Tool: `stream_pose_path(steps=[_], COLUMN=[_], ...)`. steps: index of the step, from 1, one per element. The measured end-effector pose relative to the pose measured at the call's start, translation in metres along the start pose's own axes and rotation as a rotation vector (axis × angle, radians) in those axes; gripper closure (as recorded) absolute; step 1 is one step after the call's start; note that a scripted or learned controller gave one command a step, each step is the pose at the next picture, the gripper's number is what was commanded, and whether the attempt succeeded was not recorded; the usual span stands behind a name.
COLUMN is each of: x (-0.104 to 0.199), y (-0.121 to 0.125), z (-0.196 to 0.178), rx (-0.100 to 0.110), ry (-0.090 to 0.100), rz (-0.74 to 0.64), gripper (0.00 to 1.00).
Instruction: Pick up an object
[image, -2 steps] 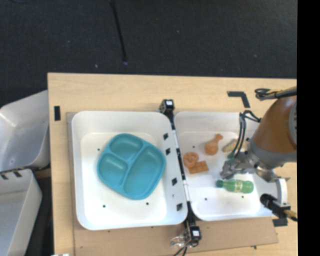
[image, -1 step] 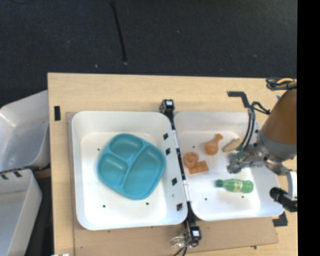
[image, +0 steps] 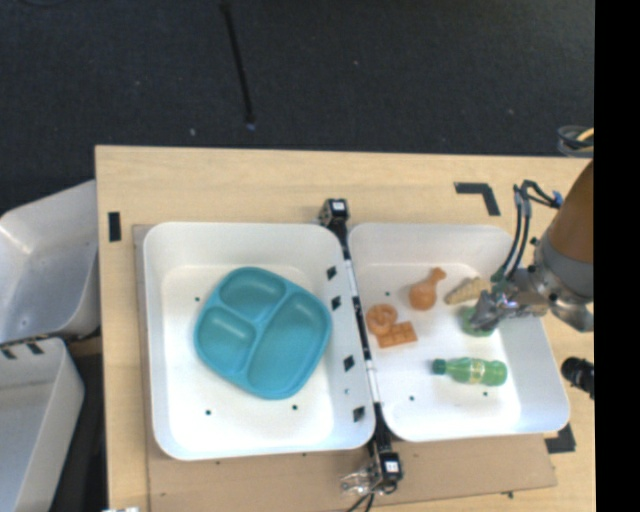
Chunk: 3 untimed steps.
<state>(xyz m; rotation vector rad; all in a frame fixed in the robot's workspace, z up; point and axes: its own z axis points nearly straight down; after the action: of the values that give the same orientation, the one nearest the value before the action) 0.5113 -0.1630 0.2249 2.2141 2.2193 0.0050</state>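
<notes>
The right bin (image: 530, 400) holds several small items. An orange drumstick-shaped toy (image: 427, 291) lies near its middle. To its left are an orange spiral piece (image: 381, 319) and an orange block (image: 398, 336). A green bottle (image: 471, 371) lies on its side toward the front. A tan wedge (image: 462, 290) sits at the right, beside a green round item (image: 473, 324). My gripper (image: 488, 310) comes in from the right and is low over the green round item, partly covering it.
The left bin (image: 165, 400) holds a teal divided plate (image: 262, 331). Black clips run along the divider between the bins (image: 352, 320). A cable loops above the wrist at the right. White containers stand off the bench at far left.
</notes>
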Motion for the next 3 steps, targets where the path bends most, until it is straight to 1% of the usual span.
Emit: stream_pose_path(steps=[1, 2, 3], x=[0.047, 0.100, 0.150], y=[0.014, 0.031, 0.044], z=[-0.013, -0.023, -0.011], rx=[0.004, 0.005, 0.006], ry=[0.003, 0.003, 0.002], rz=[-0.004, -0.005, -0.004], gripper=[1.00, 1.00, 1.00])
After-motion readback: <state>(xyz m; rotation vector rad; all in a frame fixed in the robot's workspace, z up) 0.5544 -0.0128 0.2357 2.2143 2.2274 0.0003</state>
